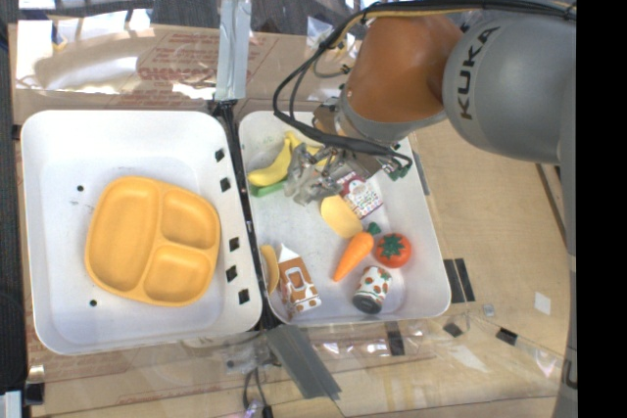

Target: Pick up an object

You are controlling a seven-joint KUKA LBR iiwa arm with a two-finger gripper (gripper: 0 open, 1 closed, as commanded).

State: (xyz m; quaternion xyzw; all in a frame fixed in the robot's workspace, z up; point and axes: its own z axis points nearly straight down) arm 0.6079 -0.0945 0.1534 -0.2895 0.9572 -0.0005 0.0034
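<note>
Camera view: looking down at a slant on two white bins sitting side by side on the bench [470, 181].
Banana [274, 168]: lying in the upper left part of the right bin [431, 261], just beside the gripper.
Gripper [315, 175]: reaching down into the right bin between the banana and a lemon [340, 215]; whether it is open or closed cannot be told, and nothing is visibly sitting in its grasp.
Lemon: lying just below the gripper, touching a small white printed carton [364, 198].
Carrot [353, 255]: lying tilted below the lemon, beside a tomato [391, 250].
Printed can [372, 290]: lying near the bin's lower edge.
Small house-shaped carton [297, 285]: standing at the lower left of the right bin.
Arm [490, 83]: stretching in from the right, its orange band hanging over the bin.
Left bin [49, 152]: holding a yellow divided plate [152, 239].
</note>
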